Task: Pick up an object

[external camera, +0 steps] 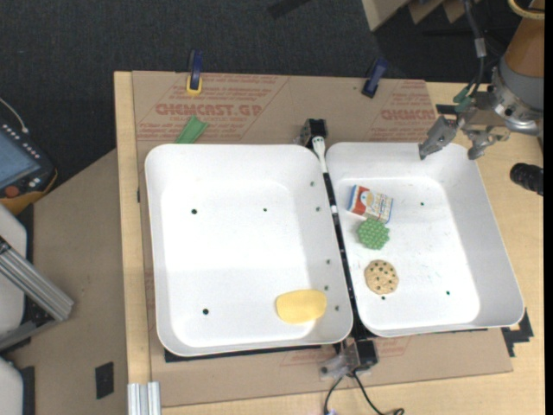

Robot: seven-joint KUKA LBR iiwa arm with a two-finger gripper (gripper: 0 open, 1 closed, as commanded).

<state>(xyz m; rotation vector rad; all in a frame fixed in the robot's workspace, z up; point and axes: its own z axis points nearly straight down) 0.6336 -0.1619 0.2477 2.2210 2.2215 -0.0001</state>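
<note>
My gripper [454, 143] hangs over the back edge of the right bin [484, 232], open, with nothing between its fingers. In the right bin lie a small blue, white and orange carton [370, 203], a green bumpy round piece [374, 233] just in front of it, and a brown cookie [381, 277] nearer the front. All three sit to the left of and nearer the front than the gripper, well apart from it. A yellow oval object [301, 305] rests near the front right corner of the left bin [199, 258].
The bins stand side by side on a brown board [259, 102] held by a yellow-and-blue clamp [195, 74] and a blue clamp [375, 76] at the back. A green piece [190, 130] lies on the board behind the left bin. The divider [331, 214] runs between the bins.
</note>
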